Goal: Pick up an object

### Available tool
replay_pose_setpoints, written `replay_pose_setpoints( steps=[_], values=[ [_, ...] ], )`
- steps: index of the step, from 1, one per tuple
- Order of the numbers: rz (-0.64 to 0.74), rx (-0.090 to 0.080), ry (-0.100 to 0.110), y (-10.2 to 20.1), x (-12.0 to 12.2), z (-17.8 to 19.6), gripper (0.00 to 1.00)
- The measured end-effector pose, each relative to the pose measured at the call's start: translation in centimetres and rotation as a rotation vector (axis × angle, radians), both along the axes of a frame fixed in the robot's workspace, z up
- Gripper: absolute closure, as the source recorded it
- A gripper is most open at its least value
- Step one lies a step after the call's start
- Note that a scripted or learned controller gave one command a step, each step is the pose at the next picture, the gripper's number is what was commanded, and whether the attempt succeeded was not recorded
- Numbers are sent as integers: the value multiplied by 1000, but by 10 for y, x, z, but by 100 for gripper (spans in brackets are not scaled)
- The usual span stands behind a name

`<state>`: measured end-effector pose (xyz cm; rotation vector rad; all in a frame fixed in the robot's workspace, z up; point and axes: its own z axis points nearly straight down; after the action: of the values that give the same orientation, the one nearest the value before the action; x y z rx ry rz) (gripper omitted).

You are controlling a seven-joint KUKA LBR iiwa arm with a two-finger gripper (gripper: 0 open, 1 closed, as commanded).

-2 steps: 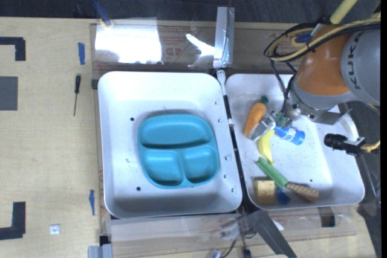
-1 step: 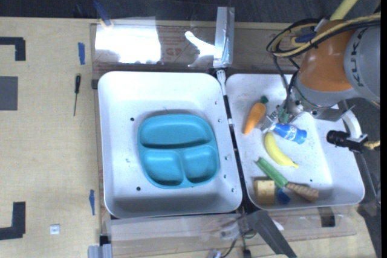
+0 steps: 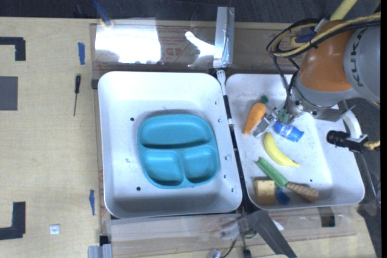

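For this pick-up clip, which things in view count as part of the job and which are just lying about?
Part of the job:
gripper, down in the right bin
carrot, just beside it
banana
green stick
tan block

Lying about:
blue divided tray in the left bin
screwdriver on the bench

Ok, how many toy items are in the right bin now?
5 that I can make out: carrot upper left by the hand, banana mid-bin, green stick, cork block, brown cone in front. The arm may hide more.
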<state>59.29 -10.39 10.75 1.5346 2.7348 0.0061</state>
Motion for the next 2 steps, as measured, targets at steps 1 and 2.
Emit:
replay_pose_setpoints(
  steps=[1, 2],
  values=[
    [-427, 3, 1, -19, -51, -20, 0],
    [-404, 0, -3, -48, -18, 34, 0]
  ],
)
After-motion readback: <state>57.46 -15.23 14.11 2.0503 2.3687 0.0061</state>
